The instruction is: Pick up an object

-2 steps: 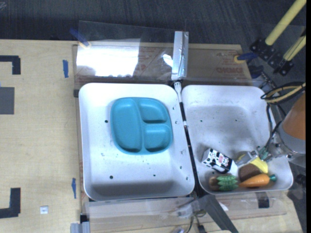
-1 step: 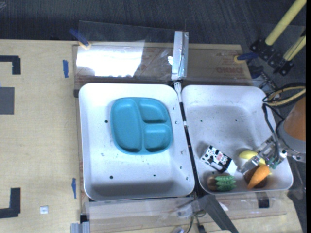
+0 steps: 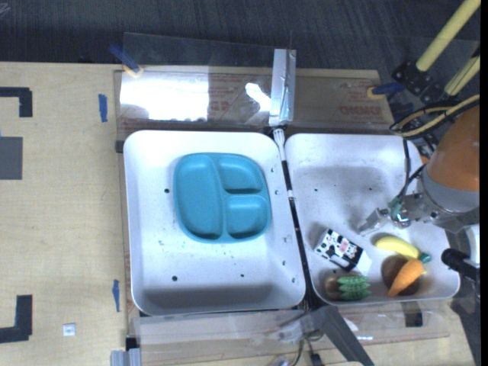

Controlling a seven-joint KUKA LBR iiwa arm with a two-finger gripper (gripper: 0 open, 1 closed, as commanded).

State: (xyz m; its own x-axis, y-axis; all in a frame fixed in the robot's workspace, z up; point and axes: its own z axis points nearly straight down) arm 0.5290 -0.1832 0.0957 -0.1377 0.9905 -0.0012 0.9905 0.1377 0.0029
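Bins sit side by side on the pale wooden bench, both shallow and white. The left bin carries a blue divided plate with three compartments, lying flat toward the bin's far half. The right bin holds a cluster of small objects in its near right corner. A black-and-white spotted box lies tilted closest to the divider between the bins. Just right of it, a yellow banana lies slantwise. Below the banana, an orange carrot with a green top rests against a brown rounded item, too small to identify. A green ridged piece lies along the bin's near wall, beside another brownish bit at its left end.

The grey arm, with its orange band at the picture's right edge, reaches in over the right bin's right side. Its gripper hangs low over bare bin floor, just above and left of the banana in the picture and apart from it. The metal tips are small and blurred, so whether they stand apart or together cannot be told; no object is visible between them.

Behind the bins stands a clear plastic sheet with a metal upright. Yellow rods cross the top right corner.
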